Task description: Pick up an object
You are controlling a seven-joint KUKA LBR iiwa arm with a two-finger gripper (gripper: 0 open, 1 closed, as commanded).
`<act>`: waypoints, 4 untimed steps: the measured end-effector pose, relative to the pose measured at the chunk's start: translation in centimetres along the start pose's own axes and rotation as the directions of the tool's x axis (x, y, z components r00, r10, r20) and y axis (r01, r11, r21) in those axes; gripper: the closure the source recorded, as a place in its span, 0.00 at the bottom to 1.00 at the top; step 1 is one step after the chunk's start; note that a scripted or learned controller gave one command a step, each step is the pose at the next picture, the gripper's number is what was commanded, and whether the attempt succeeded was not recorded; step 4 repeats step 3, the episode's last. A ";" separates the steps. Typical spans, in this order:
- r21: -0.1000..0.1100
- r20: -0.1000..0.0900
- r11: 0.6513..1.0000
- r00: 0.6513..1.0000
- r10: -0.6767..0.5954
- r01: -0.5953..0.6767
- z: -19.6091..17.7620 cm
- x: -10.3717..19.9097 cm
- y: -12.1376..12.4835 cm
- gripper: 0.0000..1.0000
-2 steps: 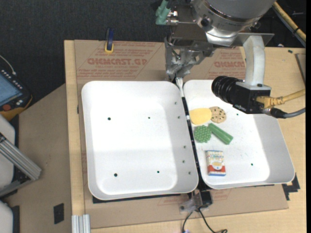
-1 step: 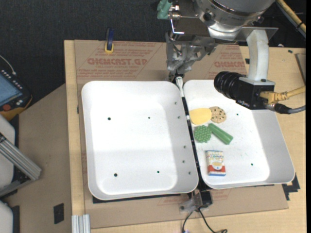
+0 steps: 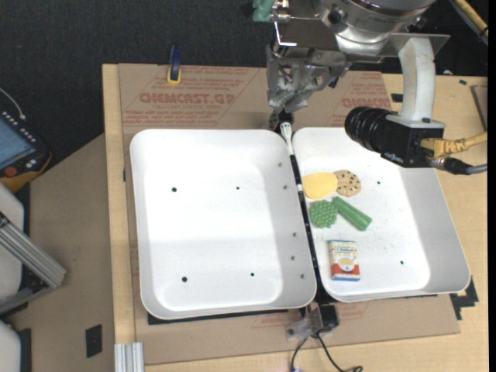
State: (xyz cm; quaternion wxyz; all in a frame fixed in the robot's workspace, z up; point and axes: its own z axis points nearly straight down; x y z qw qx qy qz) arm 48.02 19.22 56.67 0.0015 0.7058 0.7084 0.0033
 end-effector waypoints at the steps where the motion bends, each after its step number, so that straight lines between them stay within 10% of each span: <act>1: 0.003 0.003 1.000 1.000 0.005 -0.005 3.5 3.3 8.2 1.00; 2: 0.014 0.004 1.000 1.000 0.000 0.000 6.4 3.2 0.5 1.00; 4: 0.002 -0.001 1.000 1.000 0.002 -0.002 3.0 3.2 -0.1 1.00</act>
